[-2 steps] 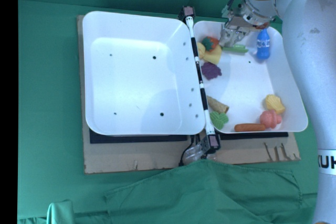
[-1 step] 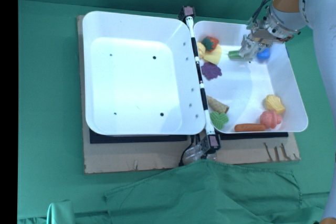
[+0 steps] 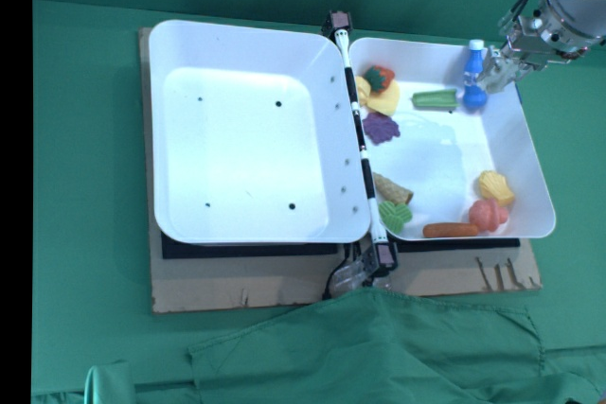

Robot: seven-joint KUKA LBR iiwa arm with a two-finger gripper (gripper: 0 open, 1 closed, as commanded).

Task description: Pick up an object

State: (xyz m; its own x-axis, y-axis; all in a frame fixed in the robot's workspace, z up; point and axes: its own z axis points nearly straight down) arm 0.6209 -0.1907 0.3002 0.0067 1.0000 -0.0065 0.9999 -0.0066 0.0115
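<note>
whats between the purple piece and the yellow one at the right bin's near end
Bare white bin floor lies between the purple piece and the yellow one in the camera view.

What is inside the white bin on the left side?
The shallow white left bin holds no toys, only a few small dark dots on its floor. The toys lie in the white right bin. The cardboard under the bins is mostly covered.

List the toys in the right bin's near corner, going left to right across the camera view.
Brown cone piece → green leafy toy → orange carrot → pink-red toy, with the yellow toy just above it.
</note>
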